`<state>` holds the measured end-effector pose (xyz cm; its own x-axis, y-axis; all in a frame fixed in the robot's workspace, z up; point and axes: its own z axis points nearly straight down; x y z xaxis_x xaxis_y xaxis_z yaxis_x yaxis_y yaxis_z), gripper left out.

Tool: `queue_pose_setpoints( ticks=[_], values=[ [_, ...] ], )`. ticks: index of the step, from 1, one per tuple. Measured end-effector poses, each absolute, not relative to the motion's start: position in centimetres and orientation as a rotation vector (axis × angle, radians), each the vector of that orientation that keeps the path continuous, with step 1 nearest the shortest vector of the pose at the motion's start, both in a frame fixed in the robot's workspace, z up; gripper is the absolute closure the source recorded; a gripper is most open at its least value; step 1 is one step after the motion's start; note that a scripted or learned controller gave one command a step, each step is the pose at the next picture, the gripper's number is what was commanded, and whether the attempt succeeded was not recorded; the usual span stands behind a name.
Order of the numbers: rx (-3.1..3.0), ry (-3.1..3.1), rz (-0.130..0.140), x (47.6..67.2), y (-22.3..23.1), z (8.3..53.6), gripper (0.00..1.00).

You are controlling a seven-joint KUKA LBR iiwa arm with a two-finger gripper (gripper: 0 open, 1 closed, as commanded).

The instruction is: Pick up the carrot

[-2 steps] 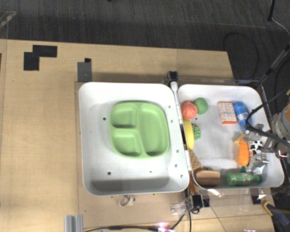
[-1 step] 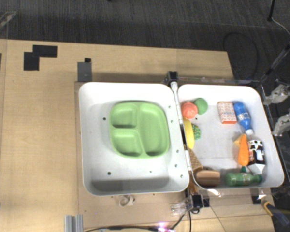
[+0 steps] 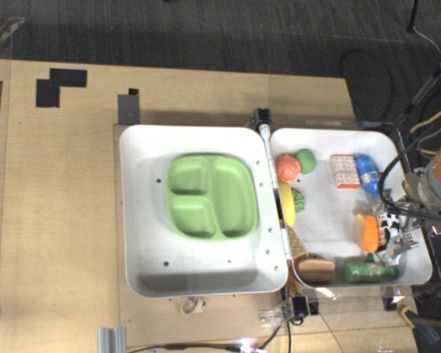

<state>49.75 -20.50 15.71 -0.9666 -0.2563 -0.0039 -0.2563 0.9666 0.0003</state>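
Note:
The carrot [image 3: 370,234] is a short orange piece lying in the right bin [image 3: 323,226], toward its right side. My gripper [image 3: 392,243] hangs low over the bin just right of the carrot, close beside it or touching it. The grey arm [image 3: 430,190] comes in from the right edge. A small black and white part [image 3: 386,225] shows between the carrot and the wrist. Nothing is visibly held.
The right bin also holds a blue bottle [image 3: 367,175], a red and white box [image 3: 344,171], a red ball [image 3: 288,167], a green ball [image 3: 306,159], a banana [image 3: 286,204], a green bottle [image 3: 370,272] and a brown block [image 3: 316,270]. The left bin [image 3: 143,219] holds a green divided plate [image 3: 209,195].

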Motion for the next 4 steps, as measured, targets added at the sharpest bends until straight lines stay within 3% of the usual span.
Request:
queue_pose_setpoints(
  ticks=[1, 2, 3, 4],
  values=[
    [-0.608, 3.054, -0.024, 51.3, -20.7, 31.2, 0.00],
    [-1.091, 2.936, -0.005, 50.7, -20.5, 25.5, 0.00],
    [-1.622, 2.686, 0.002, 49.7, -20.4, 13.7, 0.00],
    [-1.741, 2.585, -0.057, 53.7, -21.0, 11.5, 0.00]
  ],
)
